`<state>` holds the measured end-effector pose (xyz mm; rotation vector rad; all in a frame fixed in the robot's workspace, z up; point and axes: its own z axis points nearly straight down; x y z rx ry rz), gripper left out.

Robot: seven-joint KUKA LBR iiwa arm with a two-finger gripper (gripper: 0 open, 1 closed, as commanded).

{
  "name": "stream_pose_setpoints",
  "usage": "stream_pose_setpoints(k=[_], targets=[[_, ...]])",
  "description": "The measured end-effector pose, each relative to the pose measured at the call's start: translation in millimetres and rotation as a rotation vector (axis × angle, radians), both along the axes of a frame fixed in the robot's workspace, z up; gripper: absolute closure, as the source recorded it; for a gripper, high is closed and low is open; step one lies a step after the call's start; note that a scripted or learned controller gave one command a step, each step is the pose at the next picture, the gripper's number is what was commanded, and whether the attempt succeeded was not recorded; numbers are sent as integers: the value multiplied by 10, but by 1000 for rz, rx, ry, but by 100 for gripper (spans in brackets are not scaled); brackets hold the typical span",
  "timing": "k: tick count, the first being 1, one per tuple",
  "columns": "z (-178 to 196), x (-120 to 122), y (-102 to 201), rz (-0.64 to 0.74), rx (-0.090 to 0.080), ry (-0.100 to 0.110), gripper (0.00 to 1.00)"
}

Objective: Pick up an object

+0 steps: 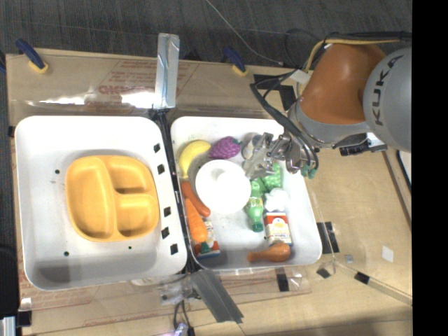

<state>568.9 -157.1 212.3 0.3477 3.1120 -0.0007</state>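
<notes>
My gripper (pixel 260 154) hangs low in the right bin (pixel 302 187), near its back right part, over green toy pieces (pixel 269 180). Just left of it lie a purple grape bunch (pixel 225 147) and a white round plate (pixel 222 185). A yellow banana (pixel 192 154) lies at the back left of that bin. Along the bin's left wall lie a carrot (pixel 195 222) and a red sausage (pixel 195 199). A green bottle (pixel 255 213), a white bottle with a red label (pixel 277 221) and a brown drumstick (pixel 271 253) are toward the front.
The left bin (pixel 35 187) holds a yellow divided tray (pixel 113 195). Black cables run from the arm's orange band (pixel 339 82) to the wrist. Tape strips and blue clamps edge the cardboard base around both bins.
</notes>
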Motion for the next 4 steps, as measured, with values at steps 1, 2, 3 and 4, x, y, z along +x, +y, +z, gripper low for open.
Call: stream_pose_setpoints(k=[1,2,3,4], targets=[[-600,-915,143,80,3,15,100],[323,-176,290,227,-2,2,100],[-370,-681,428,310,2,14,100],[304,-81,543,282,-2,3,100]])
